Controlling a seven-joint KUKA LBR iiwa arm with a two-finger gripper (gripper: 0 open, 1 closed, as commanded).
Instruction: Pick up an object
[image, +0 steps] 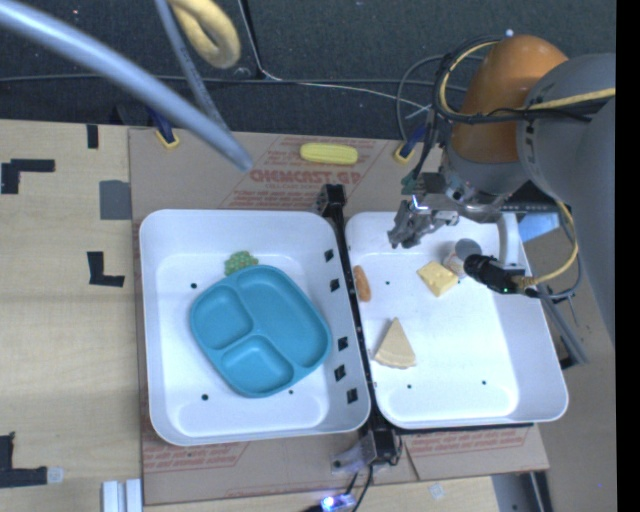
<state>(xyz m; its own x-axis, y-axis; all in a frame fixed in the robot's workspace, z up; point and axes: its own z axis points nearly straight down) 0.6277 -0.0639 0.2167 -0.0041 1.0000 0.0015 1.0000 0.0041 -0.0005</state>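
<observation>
Three loose pieces in the right bin (520, 405): an orange sausage-like piece (361, 284) against its left wall, a pale wedge (396, 346) left of centre, a small yellow block (437, 278) toward the far edge. Gripper (406, 232) hangs over the bin's far-left corner, apart from all three; opening cannot be told, nothing seen in its grasp. Risks, by judgement: closing on bare floor; the orange piece sits tight to the wall, so a finger may foul it. Left bin (160, 330) holds a blue divided tray (260, 330) and a green bit (240, 262).

We look down at a slant from one high camera on both bins (160, 300), arm (520, 90) entering right.
</observation>
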